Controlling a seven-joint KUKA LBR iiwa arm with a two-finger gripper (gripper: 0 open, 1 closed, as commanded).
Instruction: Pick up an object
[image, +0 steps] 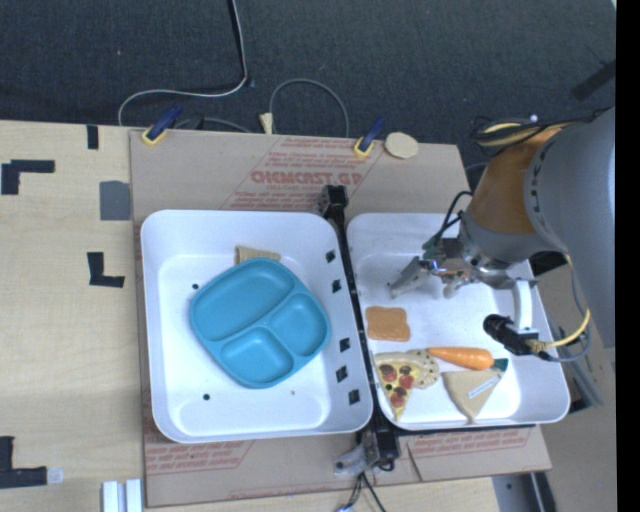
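Note:
My gripper (428, 283) hangs over the upper middle of the right bin (540, 400), its fingers open and nothing between them. Just below and left of it, a square toast slice (387, 323) lies flat on the bin floor. An orange carrot (462, 356) lies across the bin below the gripper. A pizza slice (403, 378) and a pale cheese wedge (470, 390) rest along the bin's front edge. The grey arm with its orange band (505, 190) comes in from the right.
The left bin (165, 300) holds a blue divided plate (260, 322), with a tan piece (257, 255) partly hidden behind its far rim. A black divider (345, 300) runs between the bins. Cables and clips lie beyond the cardboard's back edge.

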